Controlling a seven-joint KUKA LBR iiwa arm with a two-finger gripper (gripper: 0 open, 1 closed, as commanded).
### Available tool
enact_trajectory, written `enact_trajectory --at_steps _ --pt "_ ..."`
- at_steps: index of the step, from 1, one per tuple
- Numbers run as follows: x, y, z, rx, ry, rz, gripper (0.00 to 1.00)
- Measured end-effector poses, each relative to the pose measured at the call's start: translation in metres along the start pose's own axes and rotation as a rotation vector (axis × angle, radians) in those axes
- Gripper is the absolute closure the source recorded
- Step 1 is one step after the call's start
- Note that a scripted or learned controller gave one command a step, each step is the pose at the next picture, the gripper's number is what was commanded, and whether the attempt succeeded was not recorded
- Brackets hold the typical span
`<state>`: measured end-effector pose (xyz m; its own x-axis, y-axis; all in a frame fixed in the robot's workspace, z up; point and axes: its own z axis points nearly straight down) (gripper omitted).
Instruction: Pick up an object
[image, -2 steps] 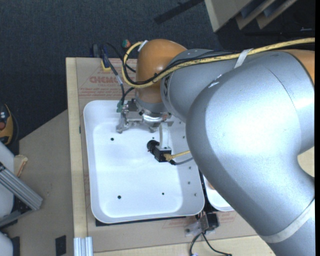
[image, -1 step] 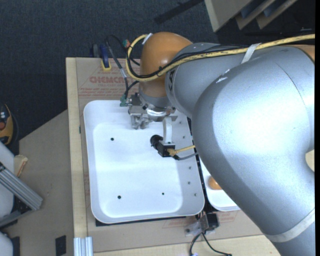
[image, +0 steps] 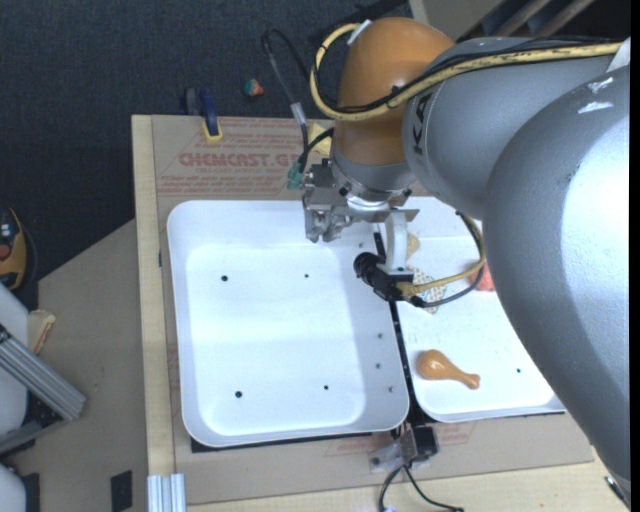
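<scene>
arm: big grey arm (image: 540, 190) comes in from 3 o'clock and takes up most of the right side. Smooth metal-looking shell, with a glossy rounded orange band (image: 385, 65) up around 12 o'clock.

wrist: points down over the seam between the two bins, near their far edge, with yellow and black cables looped around it.

gripper: the gripper (image: 375, 235) hangs just under the wrist at the back of the bins. It's a clutter of small grey and black parts, and I honestly cannot tell whether it's spread or pinched, or if anything is in it.

left bin: shallow white tray (image: 270, 330) with rounded corners, smooth plastic look, a few tiny dark dots on the floor.

right bin: same kind of white tray (image: 500, 400), partly under the arm.

object: a tan, pear-shaped thing (image: 445, 368), smooth and a bit shiny, like a little gourd with a narrow neck. It lies on its side in the right bin, at about 5 o'clock from the gripper, well apart from it.

bench: brown cardboard sheet (image: 235, 155) with faded red print under the bins.
</scene>
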<state>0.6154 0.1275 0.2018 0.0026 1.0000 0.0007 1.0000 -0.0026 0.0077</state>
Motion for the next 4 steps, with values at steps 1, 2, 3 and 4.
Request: enact_trajectory --at_steps 1,2,3,4 --pt "0.104 0.023 0.046 0.008 0.003 -0.012 1.0" --pt "0.097 0.051 0.061 0.005 -0.001 -0.004 1.0" --pt "0.081 -0.032 -0.022 0.014 -0.001 -0.002 1.0" --pt "0.059 -0.053 -0.156 -0.004 0.003 -0.002 1.0"
